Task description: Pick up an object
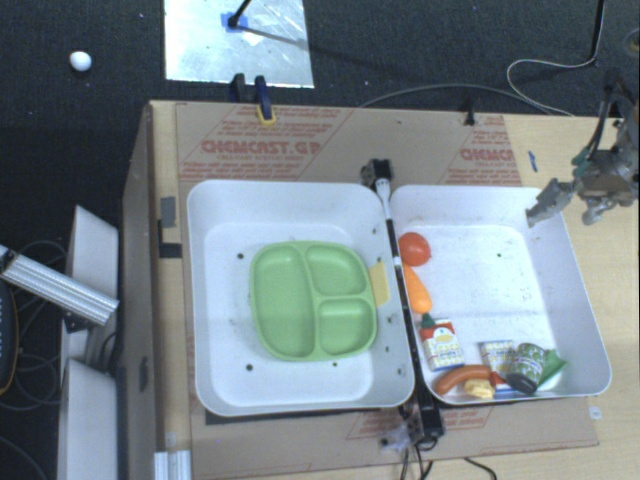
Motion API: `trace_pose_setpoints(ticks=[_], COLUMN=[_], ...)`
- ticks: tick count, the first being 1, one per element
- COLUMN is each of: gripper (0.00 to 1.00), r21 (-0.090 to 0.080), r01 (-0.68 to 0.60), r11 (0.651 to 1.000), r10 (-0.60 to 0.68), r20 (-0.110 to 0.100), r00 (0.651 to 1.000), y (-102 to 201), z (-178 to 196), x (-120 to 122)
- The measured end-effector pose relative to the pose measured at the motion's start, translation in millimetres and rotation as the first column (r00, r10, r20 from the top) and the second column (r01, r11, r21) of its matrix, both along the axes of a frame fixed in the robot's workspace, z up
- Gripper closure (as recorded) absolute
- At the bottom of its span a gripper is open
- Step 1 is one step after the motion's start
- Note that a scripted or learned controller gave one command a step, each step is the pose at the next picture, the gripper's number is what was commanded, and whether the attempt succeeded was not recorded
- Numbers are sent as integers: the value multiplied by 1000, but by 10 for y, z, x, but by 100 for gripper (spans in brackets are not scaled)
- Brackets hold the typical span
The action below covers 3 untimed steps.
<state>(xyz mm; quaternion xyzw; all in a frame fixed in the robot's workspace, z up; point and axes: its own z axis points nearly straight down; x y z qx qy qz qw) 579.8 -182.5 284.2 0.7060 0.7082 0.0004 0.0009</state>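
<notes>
The right bin (560,268) holds a red tomato (414,248) and an orange carrot (417,290) along its left wall. At its front lie a small carton (440,344), a sausage-like piece (464,378), a small packet (494,354) and a dark green item (527,366). My gripper (567,208) hovers over the bin's back right corner, far from all of these. It stands open, with nothing between its fingers.
The left bin (215,268) carries a green compartment plate (310,298) with a small yellow piece (380,283) at its right edge. A black divider (392,268) runs between the bins. Cables trail behind the bench.
</notes>
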Motion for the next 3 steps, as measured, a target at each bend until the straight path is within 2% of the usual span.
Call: trace_pose_setpoints(ticks=[1, 2, 3], gripper=[0, 0, 100], r21=[1, 1, 3], r01=[2, 0, -1], r11=[1000, 1000, 1000], r10=[-2, 0, 1], r20=[-3, 7, 10], r00=[1000, 1000, 1000], y=[37, 846, 853], z=[-989, -1968, -1863], x=[-746, -902, -888])
